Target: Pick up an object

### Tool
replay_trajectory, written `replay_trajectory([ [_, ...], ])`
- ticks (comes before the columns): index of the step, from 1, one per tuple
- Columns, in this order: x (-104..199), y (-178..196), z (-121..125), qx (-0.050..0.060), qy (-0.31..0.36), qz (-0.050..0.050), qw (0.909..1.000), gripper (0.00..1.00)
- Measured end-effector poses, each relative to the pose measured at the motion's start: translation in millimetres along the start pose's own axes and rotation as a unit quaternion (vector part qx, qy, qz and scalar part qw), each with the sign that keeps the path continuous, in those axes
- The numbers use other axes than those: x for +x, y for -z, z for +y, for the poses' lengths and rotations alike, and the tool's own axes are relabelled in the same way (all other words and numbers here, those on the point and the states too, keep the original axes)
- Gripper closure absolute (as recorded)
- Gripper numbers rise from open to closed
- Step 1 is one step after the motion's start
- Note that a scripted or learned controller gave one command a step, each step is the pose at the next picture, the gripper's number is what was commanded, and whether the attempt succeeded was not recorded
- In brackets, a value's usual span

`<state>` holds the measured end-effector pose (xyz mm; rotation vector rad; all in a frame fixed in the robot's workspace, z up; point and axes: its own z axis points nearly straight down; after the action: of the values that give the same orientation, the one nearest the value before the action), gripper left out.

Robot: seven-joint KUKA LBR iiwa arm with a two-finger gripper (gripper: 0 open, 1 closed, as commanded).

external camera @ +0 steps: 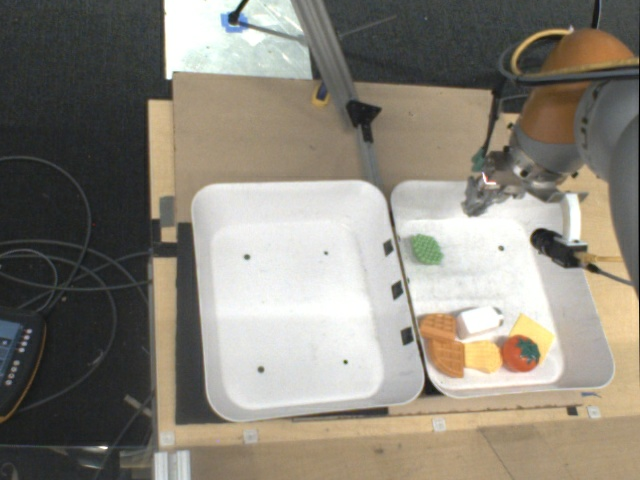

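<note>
My gripper [478,202] hangs over the far edge of the right bin [520,258], above and to the right of a green knobbly object [427,250] lying on the bin floor. At the near end of that bin sit an orange waffle-like piece [443,342], a white block [479,321], a yellow wedge [531,330], a yellow-orange piece [483,357] and a red tomato-like object [520,354]. Nothing shows between the fingers.
The left bin [215,298] lies beside the right one, their rims joined by black clips [397,289]. A grey pole [330,48] slants across the bench behind the bins. Cables and a handheld pendant [15,353] lie on the floor at the left.
</note>
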<state>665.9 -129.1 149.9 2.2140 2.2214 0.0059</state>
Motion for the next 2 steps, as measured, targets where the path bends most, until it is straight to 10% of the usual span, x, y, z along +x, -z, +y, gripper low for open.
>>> replay_trajectory([
  [2, -3.2, 77.4, 3.7, 0.000, 0.001, 0.000, 1.0000, 1.00],
])
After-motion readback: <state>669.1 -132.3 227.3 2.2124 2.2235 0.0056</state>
